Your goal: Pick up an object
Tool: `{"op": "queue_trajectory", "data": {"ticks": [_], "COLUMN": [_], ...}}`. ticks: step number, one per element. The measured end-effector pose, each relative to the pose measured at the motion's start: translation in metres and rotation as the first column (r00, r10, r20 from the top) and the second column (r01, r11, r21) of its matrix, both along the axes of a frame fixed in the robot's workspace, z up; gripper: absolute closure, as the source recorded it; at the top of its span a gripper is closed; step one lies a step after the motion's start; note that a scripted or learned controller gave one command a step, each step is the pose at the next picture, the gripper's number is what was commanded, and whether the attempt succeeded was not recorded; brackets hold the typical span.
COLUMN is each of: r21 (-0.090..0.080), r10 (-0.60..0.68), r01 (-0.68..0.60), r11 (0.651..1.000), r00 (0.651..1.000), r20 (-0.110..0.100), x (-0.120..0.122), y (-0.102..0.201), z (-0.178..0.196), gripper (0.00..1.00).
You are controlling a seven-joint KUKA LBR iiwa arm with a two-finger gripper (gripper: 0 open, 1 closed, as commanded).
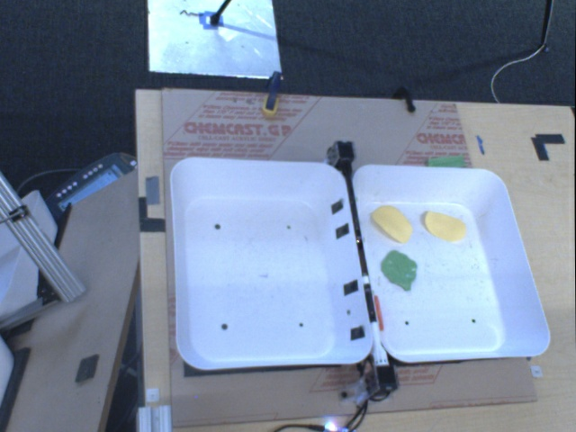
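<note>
Nearest the camera, front rims of two white bins sit on a printed board (270,131). The left bin (193,268) has small dark dots on its floor. The right bin (504,268) holds all three candidates. A row of black clips (349,286) runs down the seam between the bins.

Closest candidate: green lump (399,269), flat and irregular, near the seam wall and left of the bin's centre. Just beyond it is the left yellow piece (391,223), oval, close to the green lump but apart from it. The right yellow piece (445,226) lies beside that one with a clear gap, near mid-bin.

Step in hand, as a judgement: approach and choose a target; nothing is lifted yet. Best pick is likely the right yellow piece, since it has free floor all round and sits farthest from the seam wall. Come straight down and close across its short axis. All three pieces look low, so the gripper needs to go right down to the floor or it may slip over the top. The green lump is riskier because the wall crowds one side.

Arm pose and finger spread: cannot tell from this view.

Farther back, a yellow clamp (270,106) sits at the board's edge, with a shiny metal sheet (214,23) beyond it.
</note>
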State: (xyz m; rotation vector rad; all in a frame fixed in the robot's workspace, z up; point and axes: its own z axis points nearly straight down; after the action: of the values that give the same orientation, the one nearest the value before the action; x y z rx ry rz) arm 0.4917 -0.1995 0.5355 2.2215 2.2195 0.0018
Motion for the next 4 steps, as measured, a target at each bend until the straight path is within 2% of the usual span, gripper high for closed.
{"op": "queue_trajectory", "data": {"ticks": [1, 2, 3, 4], "r21": [-0.001, 0.003, -0.003, 0.002], "r10": [0.002, 0.011, 0.006, 0.012], "r01": [-0.002, -0.011, -0.006, -0.012], "r11": [1.0, 1.0, 1.0, 1.0], "r00": [1.0, 1.0, 1.0, 1.0], "r20": [0.001, -0.008, 0.012, -0.005], "x": [-0.005, 0.013, -0.006, -0.005], "y": [-0.007, 0.058, 0.057, 0.136], "z": [0.0, -0.103, 0.006, -0.086], "gripper": [1.0, 1.0, 1.0, 1.0]}}
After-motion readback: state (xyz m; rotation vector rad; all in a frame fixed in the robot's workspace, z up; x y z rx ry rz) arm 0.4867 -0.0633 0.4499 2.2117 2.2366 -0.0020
